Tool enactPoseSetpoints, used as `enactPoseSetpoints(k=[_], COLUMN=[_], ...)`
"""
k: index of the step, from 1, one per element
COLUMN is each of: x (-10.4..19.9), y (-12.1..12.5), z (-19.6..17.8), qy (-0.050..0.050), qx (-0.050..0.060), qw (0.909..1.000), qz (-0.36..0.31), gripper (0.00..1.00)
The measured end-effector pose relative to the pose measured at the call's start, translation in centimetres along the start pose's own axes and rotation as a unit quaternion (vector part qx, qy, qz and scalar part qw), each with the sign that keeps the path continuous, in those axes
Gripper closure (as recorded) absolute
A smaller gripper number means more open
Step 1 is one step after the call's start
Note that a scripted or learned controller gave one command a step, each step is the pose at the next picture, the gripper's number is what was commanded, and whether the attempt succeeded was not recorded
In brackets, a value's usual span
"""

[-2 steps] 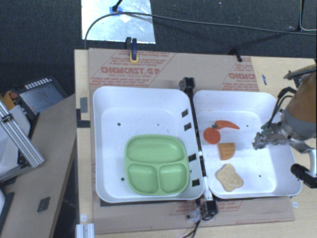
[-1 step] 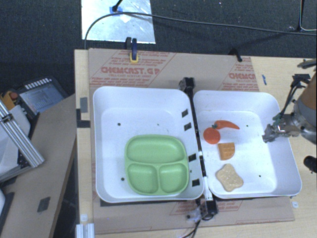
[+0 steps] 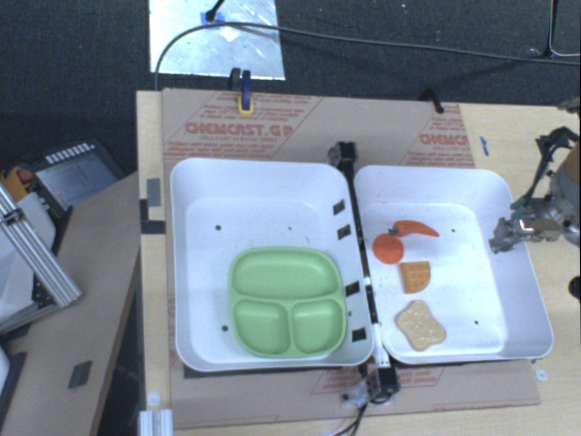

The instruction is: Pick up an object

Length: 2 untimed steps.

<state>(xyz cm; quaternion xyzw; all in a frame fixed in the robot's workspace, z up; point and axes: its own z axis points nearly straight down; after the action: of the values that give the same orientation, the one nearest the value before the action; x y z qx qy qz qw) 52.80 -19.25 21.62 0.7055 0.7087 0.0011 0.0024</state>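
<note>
Orange-red tomato (image 3: pixel 388 248) lying beside red-orange pepper (image 3: pixel 417 229), tan square cracker (image 3: pixel 415 276), pale cookie (image 3: pixel 419 325) in right bin (image 3: pixel 522 321). Gripper (image 3: pixel 505 237) hovering at bin edge; grip state cannot be told.

1. My claw (image 3: pixel 510 232) looks like dull grey metal.
2. The two white bins (image 3: pixel 272 184) look like smooth, a bit shiny plastic.
3. The green plate (image 3: pixel 287 300) is smooth plastic.
4. The brown board (image 3: pixel 300 121) looks like flat cardboard.
5. The silver sheet (image 3: pixel 218 25) looks like shiny metal.
</note>
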Motion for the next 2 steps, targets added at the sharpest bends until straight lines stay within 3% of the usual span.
enactPoseSetpoints(k=[2], x=[9.7], y=[2.8], z=[-1.0], qy=[0.001], qx=[0.001], qw=[1.0000], qz=[-0.001], gripper=[1.00])
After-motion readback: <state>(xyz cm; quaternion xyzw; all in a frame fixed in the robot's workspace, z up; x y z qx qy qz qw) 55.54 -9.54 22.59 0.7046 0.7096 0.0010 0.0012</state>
